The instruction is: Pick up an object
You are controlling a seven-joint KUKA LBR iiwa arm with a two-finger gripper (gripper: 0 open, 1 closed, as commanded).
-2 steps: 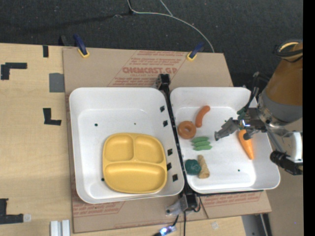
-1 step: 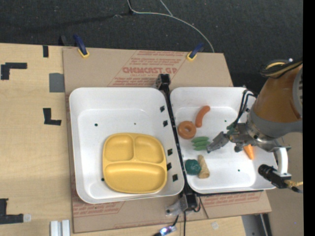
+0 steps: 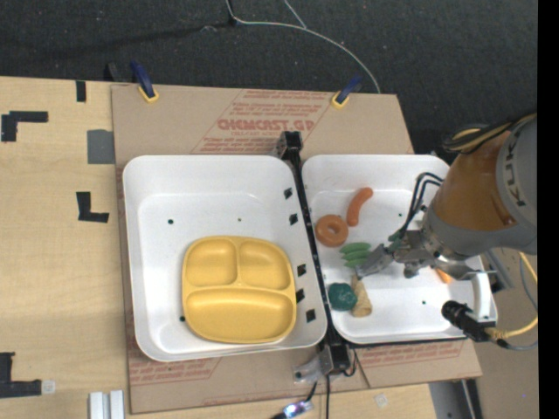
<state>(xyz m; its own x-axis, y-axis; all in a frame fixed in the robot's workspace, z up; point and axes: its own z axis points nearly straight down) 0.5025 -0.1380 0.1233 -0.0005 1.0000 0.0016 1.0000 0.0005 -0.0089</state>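
The grey arm with its orange band [image 3: 472,190] is reaching into the right bin [image 3: 384,168], and the hand [image 3: 377,263] is sitting low over the bin floor, pointing toward the divider between the 2 bins. Whether its fingers are open or closed, I cannot tell; nothing is showing clearly between them.

A green leafy piece [image 3: 355,252] is lying just beside the hand's tip, on the side toward the divider, and contact between them is too unclear to call. A brown ring like a doughnut [image 3: 331,230] is lying a little beyond the hand and farther up the bin. An orange sausage shape [image 3: 359,205] is lying above the hand, near the ring. Below the hand, a dark green round piece [image 3: 341,297] is sitting touching a small tan piece [image 3: 361,302].

Well apart from the hand, across the divider, a yellow 3-compartment tray [image 3: 238,288] is resting in the left bin [image 3: 144,234]. Both bins are standing on a cardboard sheet [image 3: 262,125] on the counter [image 3: 52,234].
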